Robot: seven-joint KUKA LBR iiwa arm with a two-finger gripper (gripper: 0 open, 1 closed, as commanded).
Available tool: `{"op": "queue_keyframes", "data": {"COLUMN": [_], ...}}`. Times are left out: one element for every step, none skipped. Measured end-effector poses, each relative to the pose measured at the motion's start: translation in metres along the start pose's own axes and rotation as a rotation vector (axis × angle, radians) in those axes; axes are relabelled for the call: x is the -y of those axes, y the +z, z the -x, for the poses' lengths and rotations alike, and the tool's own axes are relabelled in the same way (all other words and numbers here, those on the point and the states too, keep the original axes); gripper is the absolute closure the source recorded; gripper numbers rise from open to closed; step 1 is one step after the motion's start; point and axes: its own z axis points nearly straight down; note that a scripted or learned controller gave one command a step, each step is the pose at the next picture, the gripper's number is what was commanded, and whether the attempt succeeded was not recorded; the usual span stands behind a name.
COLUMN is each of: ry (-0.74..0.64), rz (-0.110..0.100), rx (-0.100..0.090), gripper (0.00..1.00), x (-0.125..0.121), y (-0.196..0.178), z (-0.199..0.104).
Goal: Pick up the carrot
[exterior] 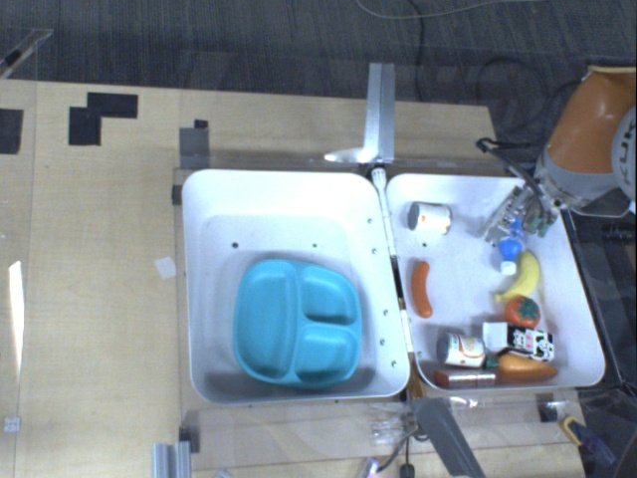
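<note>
The carrot [526,368] lies in the right bin [453,257], along the near wall toward its right corner, an orange tapered piece resting flat with its long axis running roughly left to right across the view. Just beside it on the left sit a small can [462,350] and a dark red tube-like item [463,376]; a black-and-white patterned block [530,342] touches or nearly touches it from behind, and a tomato-like red fruit [524,311] and a banana [524,277] stand further back.

The pincer [518,219] hovers over the far right part of the same bin, near a small blue object [510,248], with the orange band of the arm [587,132] above it at the view's right edge. Whether the pincer is spread or pressed together cannot be told at this size; nothing is visibly held in it.

From the pincer, the carrot lies toward the near wall, almost straight down the view, with the banana and red fruit between the 2. The coming move likely calls for travelling across those items and turning the pincer to close across the carrot's short width, while the crowding block and bin wall leave little room.

The left bin [209,267] holds a blue divided plate [297,320]; a sausage [422,289] and a white cup [429,217] lie well apart from the carrot.
</note>
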Motion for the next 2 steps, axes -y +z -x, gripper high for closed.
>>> {"op": "queue_keyframes", "data": {"ry": [0.432,0.392], "rz": [0.002,0.001], "rx": [0.001,0.002], "gripper": [1.0,1.0], "x": [0.009,0.015], "y": [0.008,0.006], "z": [-0.019,-0.087]}}
